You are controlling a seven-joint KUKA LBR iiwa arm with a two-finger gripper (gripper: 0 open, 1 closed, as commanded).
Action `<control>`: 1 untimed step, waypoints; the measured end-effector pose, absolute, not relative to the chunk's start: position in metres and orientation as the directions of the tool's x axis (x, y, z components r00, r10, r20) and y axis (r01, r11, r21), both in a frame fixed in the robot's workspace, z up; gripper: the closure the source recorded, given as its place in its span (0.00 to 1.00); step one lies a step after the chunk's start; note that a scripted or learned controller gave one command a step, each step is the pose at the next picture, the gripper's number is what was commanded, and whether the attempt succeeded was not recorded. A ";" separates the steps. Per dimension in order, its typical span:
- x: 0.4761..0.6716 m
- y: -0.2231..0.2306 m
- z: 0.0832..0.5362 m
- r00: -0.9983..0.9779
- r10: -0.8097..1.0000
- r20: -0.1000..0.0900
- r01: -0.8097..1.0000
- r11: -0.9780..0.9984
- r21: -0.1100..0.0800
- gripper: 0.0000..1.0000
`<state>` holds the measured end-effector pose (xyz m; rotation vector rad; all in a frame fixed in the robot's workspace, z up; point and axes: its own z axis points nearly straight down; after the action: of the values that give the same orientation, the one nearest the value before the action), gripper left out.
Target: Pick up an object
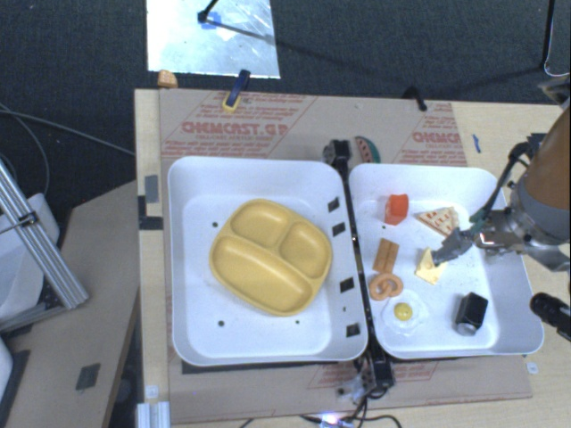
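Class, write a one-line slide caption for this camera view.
End effector poised over a yellow cheese wedge among toy foods in the right bin; yellow divided plate fills the left.

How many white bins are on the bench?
2. The left bin holds a yellow divided plate. The right bin holds small toy foods, with the gripper over them. No others visible.

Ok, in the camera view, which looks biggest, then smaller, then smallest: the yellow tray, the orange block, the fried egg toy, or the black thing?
1. Yellow divided tray, by far.
2. Fried egg toy and black block look alike; unsure.
3. Orange block, slightly smaller.
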<state>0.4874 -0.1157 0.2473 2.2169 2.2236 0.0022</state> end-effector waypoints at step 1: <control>0.486 -0.178 0.119 0.003 1.000 0.000 1.000 -0.003 -0.002 0.00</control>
<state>0.4858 -0.1776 0.1191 2.2257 2.2191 -0.0030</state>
